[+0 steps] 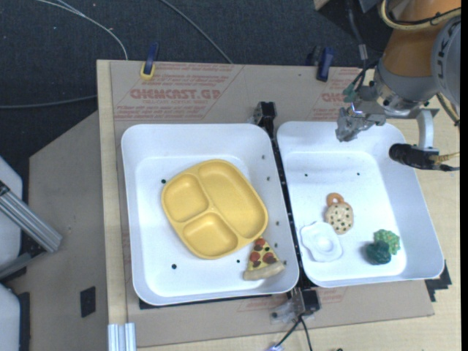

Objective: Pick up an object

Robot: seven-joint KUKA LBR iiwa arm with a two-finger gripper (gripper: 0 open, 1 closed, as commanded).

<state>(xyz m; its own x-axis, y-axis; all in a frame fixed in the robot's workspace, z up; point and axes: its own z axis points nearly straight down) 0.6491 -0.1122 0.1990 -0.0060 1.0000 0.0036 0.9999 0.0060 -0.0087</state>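
With my gripper (352,129) hovering over the right bin's (365,168) far edge, carrying nothing and its opening beyond what I can tell, I'd bring it toward the near end and centre squarely over the cookie (339,216) before descending.

tray (213,208): yellow
pizza slice (262,260): tan, red spots
cookie (339,217): beige, dark chips
broccoli (382,246): green
egg (321,241): white
bins (146,269): white
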